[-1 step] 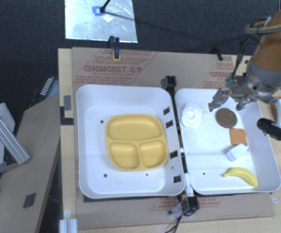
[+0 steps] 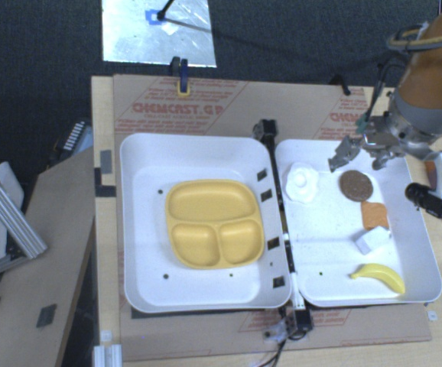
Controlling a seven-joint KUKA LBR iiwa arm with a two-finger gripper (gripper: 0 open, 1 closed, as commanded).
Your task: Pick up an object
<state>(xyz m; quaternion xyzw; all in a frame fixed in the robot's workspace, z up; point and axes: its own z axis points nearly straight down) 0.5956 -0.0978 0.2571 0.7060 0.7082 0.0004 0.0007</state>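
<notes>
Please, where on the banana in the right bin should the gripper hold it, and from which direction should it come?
Probably the thick middle of the banana, from straight above. It lies flat near the front of the right bin, curved, with its long axis running left to right in the view. So the fingers would best close across its narrow width. The white block lies apart, leaving room.

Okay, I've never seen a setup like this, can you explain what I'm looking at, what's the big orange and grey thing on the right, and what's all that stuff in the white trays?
One camera fixed above a bench looks down at a slant. The orange and grey thing is a robot arm reaching in from the right; its two-finger gripper hangs over the far edge of the right bin, with nothing visible between its fingers. The left bin holds a yellow divided plate. In the right bin lie a white round object, a brown disc, an orange piece, a small white block and a yellow banana, likely toys. The robot's job is to pick one up.
</notes>
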